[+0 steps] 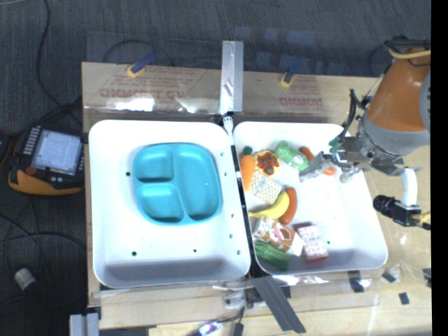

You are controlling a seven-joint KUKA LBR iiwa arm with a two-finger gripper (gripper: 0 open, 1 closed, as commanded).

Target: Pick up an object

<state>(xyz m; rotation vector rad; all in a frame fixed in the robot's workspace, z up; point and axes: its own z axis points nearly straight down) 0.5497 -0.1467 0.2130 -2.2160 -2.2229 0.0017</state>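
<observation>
I see the jaws [323,165] over the right bin [360,222], how far open I can't tell, toy food pile [276,201] at that bin's left side, blue divided tray [176,182] in the left bin [112,243].

We see two white bins [105,208], the left holding a light blue divided plate [175,182]. In the right lie a yellow banana [274,206], a green item [289,154], an orange piece [248,169] and a pink-patterned box [313,242]. The arm [399,103] shows orange over grey.
</observation>
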